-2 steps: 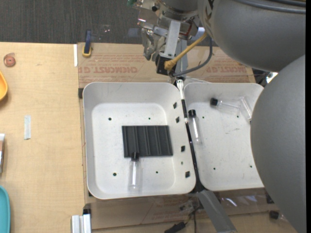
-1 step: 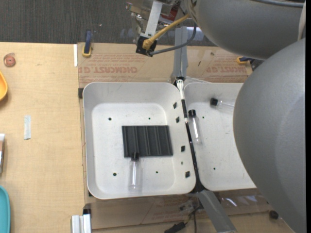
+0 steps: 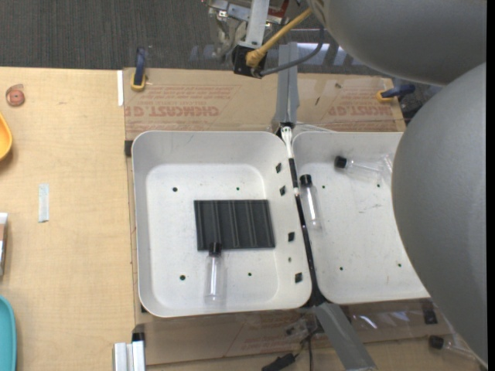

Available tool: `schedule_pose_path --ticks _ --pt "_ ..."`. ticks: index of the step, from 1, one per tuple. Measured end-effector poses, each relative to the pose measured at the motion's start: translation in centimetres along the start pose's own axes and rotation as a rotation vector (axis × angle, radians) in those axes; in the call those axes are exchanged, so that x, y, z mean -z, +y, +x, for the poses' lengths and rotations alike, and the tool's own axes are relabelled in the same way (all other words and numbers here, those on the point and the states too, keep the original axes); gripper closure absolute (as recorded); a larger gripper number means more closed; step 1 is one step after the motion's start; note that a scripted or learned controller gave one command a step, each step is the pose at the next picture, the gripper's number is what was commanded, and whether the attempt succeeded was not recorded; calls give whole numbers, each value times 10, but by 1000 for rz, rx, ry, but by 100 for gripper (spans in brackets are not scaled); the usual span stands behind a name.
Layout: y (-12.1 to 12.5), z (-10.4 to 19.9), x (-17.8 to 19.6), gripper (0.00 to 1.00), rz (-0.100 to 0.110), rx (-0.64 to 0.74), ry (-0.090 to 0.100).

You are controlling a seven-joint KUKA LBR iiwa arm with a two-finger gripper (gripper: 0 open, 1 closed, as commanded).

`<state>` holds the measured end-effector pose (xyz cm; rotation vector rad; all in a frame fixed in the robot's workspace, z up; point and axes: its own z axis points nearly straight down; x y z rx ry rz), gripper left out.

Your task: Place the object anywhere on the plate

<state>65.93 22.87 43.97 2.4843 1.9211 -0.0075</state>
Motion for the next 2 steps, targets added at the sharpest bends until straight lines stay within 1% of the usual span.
schedule_pose_path --ticks 1,2 --pt "0 0 -1 100 2 91 -1" --pt "10 -39 0 100 1 353 0"
